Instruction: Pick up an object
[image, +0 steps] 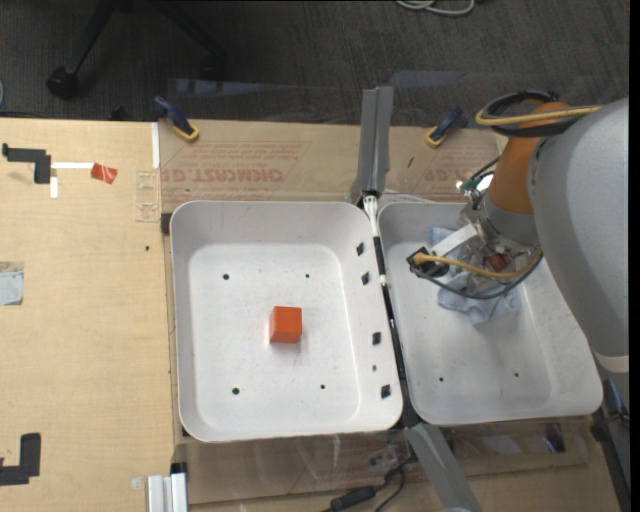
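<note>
The gripper (478, 268) hangs low in the right bin (500, 385), right over a crumpled pale blue cloth (480, 300); how its fingers stand, I cannot tell. Well apart, an orange block (286, 325) sits mid-floor in the left bin (200, 300).

arm (590, 230): reaching in from right | wrist low, bent down | pincer (478, 268): apparently hidden
</note>
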